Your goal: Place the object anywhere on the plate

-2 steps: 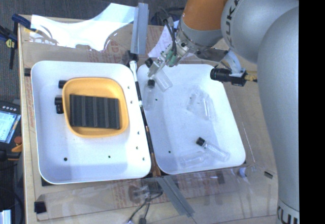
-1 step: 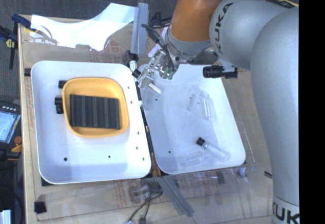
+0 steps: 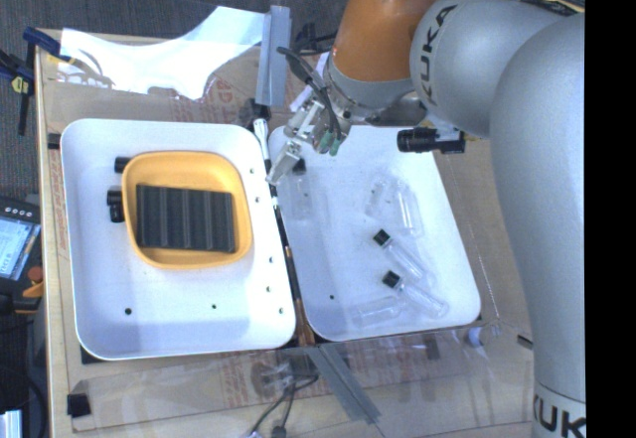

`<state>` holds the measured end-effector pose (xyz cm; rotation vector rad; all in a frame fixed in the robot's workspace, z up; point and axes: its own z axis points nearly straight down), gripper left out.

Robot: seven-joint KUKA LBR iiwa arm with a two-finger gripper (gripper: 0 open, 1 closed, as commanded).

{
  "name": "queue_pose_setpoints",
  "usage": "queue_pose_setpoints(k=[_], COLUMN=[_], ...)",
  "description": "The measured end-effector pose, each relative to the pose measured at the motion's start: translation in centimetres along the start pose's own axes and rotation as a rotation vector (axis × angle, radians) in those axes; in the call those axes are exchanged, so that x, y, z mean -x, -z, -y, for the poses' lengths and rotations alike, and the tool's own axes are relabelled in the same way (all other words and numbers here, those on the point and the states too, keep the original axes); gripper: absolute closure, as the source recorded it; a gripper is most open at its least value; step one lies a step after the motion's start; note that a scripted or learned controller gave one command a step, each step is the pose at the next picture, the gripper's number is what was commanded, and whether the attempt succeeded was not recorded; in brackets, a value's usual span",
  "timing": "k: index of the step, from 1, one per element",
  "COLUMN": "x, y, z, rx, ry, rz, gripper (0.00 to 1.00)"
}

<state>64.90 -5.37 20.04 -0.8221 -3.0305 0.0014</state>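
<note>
From above, the gripper (image 3: 295, 150) hangs over the right bin's (image 3: 452, 257) upper-left corner; how far it is open, or whether it holds anything, cannot be told. Clear plastic tubes (image 3: 397, 208) lie in that bin. The yellow plate (image 3: 186, 168) sits in the left bin (image 3: 169, 327). Judging by this, grasping is in hand; next comes a secure pick.

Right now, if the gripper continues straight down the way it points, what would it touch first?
Probably the right bin's white floor near its upper left corner. The gripper points down-left there; the clear objects lie further right. Depth is unclear.
</note>
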Motion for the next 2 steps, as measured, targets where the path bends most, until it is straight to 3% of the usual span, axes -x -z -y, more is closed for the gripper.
queue_pose_setpoints(k=[1, 2], x=[-2.9, -3.1], y=[4.4, 1.4], z=[-2.1, -5.2], rx=[0.002, -0.001], ry=[-0.231, -0.22], rz=[0.003, 0.0], gripper=[0.0, 0.0])
